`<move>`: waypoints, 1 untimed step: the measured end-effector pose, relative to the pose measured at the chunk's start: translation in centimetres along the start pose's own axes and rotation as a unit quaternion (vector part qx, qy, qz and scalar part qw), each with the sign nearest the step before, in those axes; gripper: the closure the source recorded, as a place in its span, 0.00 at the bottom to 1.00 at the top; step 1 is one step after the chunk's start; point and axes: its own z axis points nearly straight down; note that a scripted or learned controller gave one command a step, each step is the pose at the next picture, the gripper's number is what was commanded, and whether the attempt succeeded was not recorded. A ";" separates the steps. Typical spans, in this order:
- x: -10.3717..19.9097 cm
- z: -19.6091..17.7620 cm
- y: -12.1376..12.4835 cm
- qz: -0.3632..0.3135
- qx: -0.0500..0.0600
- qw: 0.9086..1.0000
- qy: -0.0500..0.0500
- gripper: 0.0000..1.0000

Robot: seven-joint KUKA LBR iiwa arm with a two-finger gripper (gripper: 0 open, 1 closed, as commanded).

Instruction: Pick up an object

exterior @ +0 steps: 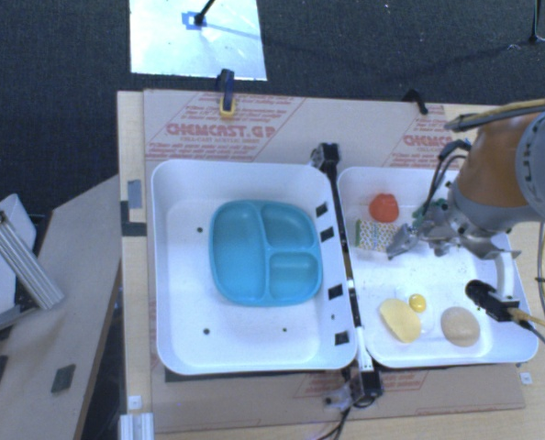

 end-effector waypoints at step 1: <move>-0.1 -1.3 0.2 0.000 -0.003 1.000 -0.001 1.00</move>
